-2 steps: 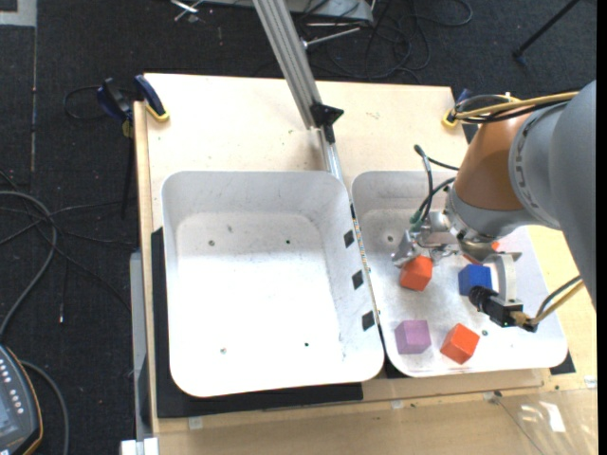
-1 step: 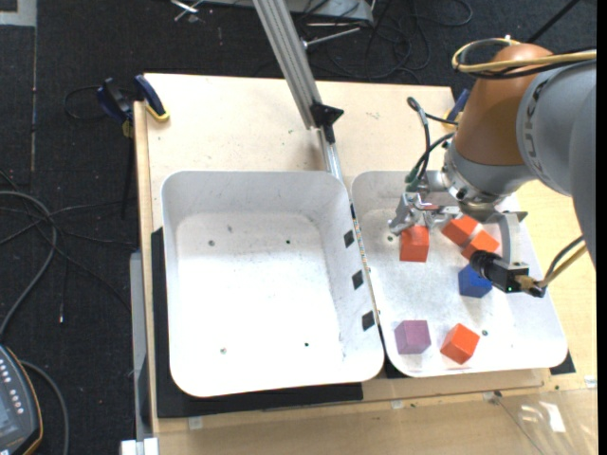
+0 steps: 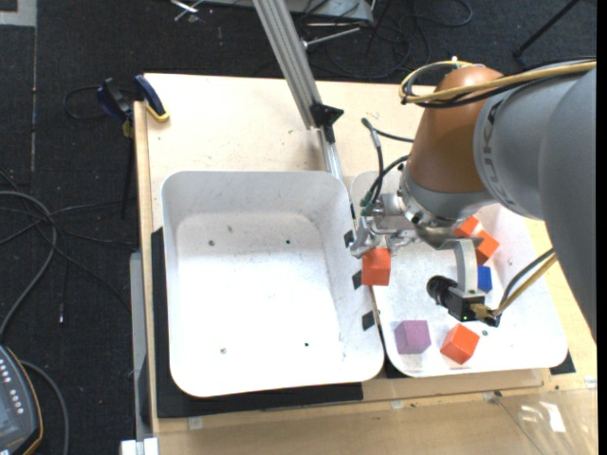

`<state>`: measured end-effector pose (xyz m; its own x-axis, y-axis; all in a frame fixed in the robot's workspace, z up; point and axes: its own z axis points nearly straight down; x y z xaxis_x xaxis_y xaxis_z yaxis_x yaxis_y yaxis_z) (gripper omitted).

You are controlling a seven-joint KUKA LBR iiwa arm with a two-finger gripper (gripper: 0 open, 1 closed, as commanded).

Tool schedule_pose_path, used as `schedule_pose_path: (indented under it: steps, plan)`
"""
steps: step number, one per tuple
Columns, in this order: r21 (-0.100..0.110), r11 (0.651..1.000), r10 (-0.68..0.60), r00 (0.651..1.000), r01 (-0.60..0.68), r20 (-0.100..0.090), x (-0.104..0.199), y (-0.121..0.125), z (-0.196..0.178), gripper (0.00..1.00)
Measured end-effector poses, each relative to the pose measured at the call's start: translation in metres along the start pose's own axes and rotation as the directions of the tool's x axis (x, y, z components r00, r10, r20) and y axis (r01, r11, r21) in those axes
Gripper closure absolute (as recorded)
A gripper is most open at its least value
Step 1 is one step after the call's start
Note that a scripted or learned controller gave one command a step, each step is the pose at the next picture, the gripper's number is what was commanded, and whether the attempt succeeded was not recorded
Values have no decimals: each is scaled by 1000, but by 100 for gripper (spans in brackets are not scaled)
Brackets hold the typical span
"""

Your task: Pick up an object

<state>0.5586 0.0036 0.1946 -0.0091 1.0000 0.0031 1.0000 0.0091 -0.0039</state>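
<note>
Apparently gripper (image 3: 372,245) clamps small orange block (image 3: 377,267) above right white bin (image 3: 531,354) | likely light, rigid | pinch flat opposite faces.

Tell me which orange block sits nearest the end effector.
The orange block at the right bin's left edge, right under the end effector. The other orange blocks lie farther right: one beside the purple block, others behind the arm.

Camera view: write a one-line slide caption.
Robot hand holds an orange block over the right bin, near a purple block.
</note>
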Motion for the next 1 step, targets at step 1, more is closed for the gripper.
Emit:
schedule_pose_path:
  steps: [1]
  plan:
    - [2,1000,1,1000,-1,0,54,-52,0,100]
